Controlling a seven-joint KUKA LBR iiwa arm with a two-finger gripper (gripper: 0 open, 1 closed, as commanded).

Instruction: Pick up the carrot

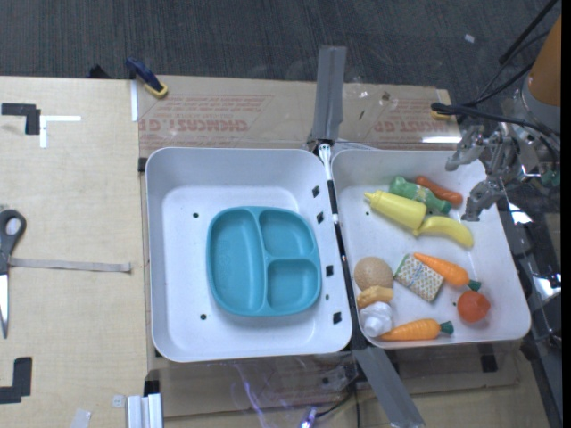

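Carrot pieces number three in the right bin [500, 333]. The nearest carrot [413, 330] lies along that bin's lower edge, at the lower right of the frame: orange, tapered, with a green stub at its right end, its long axis running almost level and its tip pointing left toward a small white object [376, 317]. Just above the white object sit a tan bun-like piece [374, 296] and a brown egg-shaped item [372, 272]. To the right, an orange-red round fruit [474, 306] rests near the bin's right wall. A second carrot [443, 270] lies slantwise in the middle, green end down-right, tip up-left, touching a speckled sponge-like block [419, 277]. Farther up lie a yellow banana [448, 230] and a yellow bottle-shaped toy [397, 209], with a green item [419, 193] and a third, smaller carrot [439, 190] behind them, tilted down to the right.

The left bin [169, 239] holds a teal divided plate [265, 260] with three compartments, lying flat near its centre.

The gripper [482, 172] hangs at the upper right of the frame, above the right bin's far right corner; its metal fingers appear spread apart with nothing between them, well apart from the nearest carrot.

On the bench at the left edge lie scissors [7, 257], and a blue and yellow clamp [145, 76] sits at the upper left.
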